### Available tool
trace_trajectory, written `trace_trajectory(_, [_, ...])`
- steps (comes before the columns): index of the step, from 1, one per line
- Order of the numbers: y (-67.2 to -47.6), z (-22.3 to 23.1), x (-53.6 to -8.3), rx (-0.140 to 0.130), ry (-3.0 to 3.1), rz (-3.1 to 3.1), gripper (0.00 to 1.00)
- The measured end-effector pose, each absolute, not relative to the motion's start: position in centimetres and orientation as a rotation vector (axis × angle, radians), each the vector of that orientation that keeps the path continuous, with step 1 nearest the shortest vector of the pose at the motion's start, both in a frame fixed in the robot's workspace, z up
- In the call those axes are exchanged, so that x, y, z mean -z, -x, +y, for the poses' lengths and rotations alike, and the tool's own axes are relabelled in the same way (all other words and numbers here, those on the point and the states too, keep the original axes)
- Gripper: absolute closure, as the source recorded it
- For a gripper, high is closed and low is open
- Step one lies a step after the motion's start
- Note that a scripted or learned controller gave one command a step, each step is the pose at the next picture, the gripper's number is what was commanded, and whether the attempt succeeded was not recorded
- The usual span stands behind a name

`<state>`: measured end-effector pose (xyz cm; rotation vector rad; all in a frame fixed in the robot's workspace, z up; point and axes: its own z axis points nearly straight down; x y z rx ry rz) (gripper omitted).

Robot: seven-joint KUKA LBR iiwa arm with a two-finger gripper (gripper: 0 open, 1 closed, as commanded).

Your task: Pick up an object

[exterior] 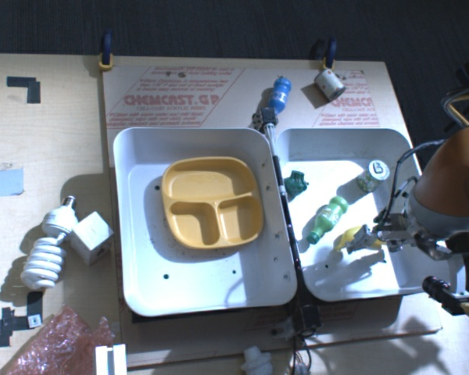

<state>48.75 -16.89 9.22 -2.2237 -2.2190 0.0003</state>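
The gripper (363, 237) hangs over the right bin (391, 281), near its middle, and is shut on a small yellow object (345, 240) that sticks out to the left of its fingers. Their shadow falls on the bin floor just below, so both appear raised off it. Left of them lies a green bottle (327, 219), tilted. A small dark green piece (296, 183) rests near the bin's left wall. A small jar with a white lid (372, 173) sits at the back right.
The left bin (137, 272) holds a yellow divided tray (212, 201). A blue bottle (279, 94) and a grey clip (327, 83) lie on the board behind the bins. A spiral bulb (48, 248) and a white cube (91, 232) sit at left.
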Motion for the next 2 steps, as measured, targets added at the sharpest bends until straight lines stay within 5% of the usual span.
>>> trace_trajectory(1, [-47.9,-21.5,-13.7,0.001,2.225,-2.222,0.0])
trace_trajectory(2, [-47.8,-10.8,-9.2,0.0,2.222,-2.221,0.0])
